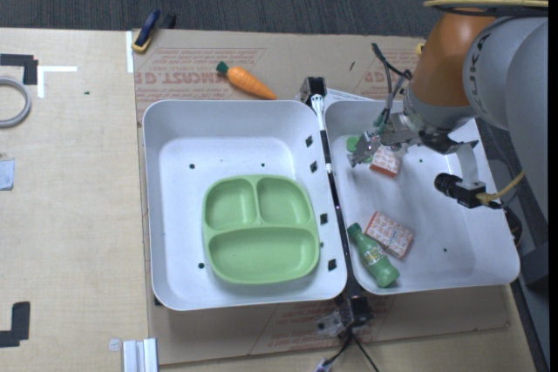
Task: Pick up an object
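My gripper point(370, 149) is low in the far left part of the right bin point(471, 261), reaching in from the right under the orange-banded wrist. A small red and white packet point(386, 163) lies right at its tip, touching or just below it. A bit of green point(353, 143) shows just to the gripper's left. Nearer the front of the same bin lie a red patterned box point(389, 234) and a green bottle point(373, 257), side by side and apart from the gripper.
The left bin point(166, 213) holds a green divided plate point(260, 227). A toy carrot point(247, 81) lies on the cardboard behind the bins. A black cable connector point(458, 187) hangs over the right bin's right side.
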Robot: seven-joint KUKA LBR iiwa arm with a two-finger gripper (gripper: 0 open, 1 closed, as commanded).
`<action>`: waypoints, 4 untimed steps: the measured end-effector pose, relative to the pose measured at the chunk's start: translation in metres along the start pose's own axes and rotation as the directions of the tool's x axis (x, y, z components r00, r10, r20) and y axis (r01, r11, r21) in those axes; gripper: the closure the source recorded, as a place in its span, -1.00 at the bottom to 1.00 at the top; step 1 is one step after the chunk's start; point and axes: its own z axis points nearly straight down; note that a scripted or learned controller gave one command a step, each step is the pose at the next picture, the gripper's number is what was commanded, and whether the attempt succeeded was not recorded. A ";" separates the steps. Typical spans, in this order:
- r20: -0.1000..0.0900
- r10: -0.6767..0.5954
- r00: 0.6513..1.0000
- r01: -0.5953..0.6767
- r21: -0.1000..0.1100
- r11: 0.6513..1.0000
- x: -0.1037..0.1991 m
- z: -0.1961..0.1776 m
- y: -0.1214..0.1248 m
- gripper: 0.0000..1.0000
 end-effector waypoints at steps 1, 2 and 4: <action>0.007 0.003 1.000 -0.003 -0.008 1.000 -0.003 -0.011 0.001 1.00; 0.007 0.002 1.000 -0.002 -0.008 1.000 -0.003 -0.011 0.001 -1.00; -0.004 -0.030 1.000 0.030 0.005 1.000 0.080 -0.116 -0.010 1.00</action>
